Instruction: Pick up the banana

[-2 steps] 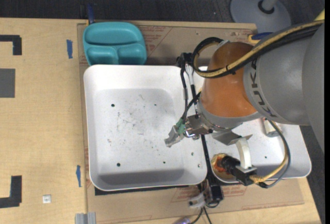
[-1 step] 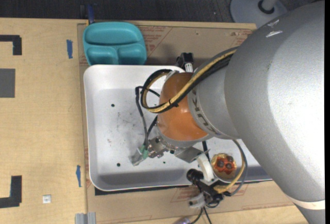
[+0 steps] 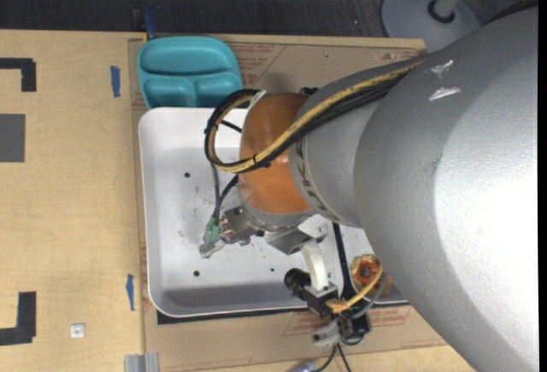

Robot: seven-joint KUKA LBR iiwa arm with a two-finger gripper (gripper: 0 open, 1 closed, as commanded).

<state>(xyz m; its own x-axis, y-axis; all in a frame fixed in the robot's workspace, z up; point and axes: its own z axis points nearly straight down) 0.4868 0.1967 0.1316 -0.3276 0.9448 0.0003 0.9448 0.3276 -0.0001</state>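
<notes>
Down in the white bin [image 3: 167,191] sits my gripper [image 3: 215,235], low over the floor near the middle, its greenish tip angled toward the bin's left wall. Whether it is open or closed I cannot tell, since my own wrist covers most of it and what shows is small and blurred. From the camera above, my grey arm [image 3: 427,191] sweeps in from the right and takes up much of the frame, with the orange band [image 3: 269,161] just above the wrist and a yellow-and-black cable [image 3: 256,158] looping around it. The banana I cannot make out anywhere on the bare part of the bin floor. A teal divided tray [image 3: 190,71] lies just beyond the bin's far edge, touching or nearly touching it, on the cardboard-covered bench [image 3: 68,191].
</notes>
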